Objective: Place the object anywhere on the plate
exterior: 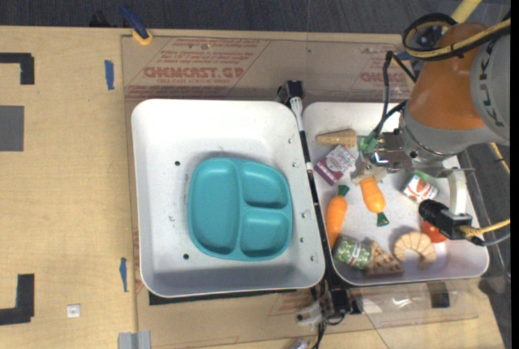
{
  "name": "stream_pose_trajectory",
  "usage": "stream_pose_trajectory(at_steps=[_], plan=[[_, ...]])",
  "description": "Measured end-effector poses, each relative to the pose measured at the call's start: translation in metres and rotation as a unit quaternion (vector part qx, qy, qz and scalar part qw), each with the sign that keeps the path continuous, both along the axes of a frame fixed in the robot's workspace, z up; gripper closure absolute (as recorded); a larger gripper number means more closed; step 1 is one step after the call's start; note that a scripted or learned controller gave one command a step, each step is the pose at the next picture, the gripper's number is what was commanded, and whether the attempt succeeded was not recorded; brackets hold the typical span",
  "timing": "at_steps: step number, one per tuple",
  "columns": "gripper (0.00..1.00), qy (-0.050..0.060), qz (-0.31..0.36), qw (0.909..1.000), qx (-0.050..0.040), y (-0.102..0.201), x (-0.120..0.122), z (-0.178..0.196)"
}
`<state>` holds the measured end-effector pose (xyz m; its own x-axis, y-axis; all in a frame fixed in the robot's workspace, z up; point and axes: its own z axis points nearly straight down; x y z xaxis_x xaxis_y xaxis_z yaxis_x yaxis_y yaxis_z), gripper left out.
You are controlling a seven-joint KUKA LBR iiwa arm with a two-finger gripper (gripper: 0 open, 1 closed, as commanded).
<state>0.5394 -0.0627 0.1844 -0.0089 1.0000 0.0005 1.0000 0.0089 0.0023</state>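
A teal divided plate [240,208] lies in the left white bin [154,177] with nothing on it. My gripper [369,163] hangs over the upper middle of the right bin [474,258], below the arm's orange band. An orange toy carrot [371,195] with a green tip lies just below the gripper; whether they touch I cannot tell. A second orange carrot [335,214] rests to its left, near the bin's left wall.
The right bin also holds a purple packet [332,165], a tan cone [336,136], a green bag [352,252], a waffle-like piece [386,262], a croissant [415,248] and a red-and-white can [419,188]. A black rail [304,144] runs between the bins.
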Motion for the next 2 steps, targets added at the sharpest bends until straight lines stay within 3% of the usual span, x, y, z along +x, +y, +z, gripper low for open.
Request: stream_pose_trajectory(at_steps=[1,2], plan=[[1.00,0.002,-0.007,1.0000,0.0011,0.071,-0.040,0.035],[1.00,0.000,0.026,0.9997,0.0012,0.166,0.047,0.048]])
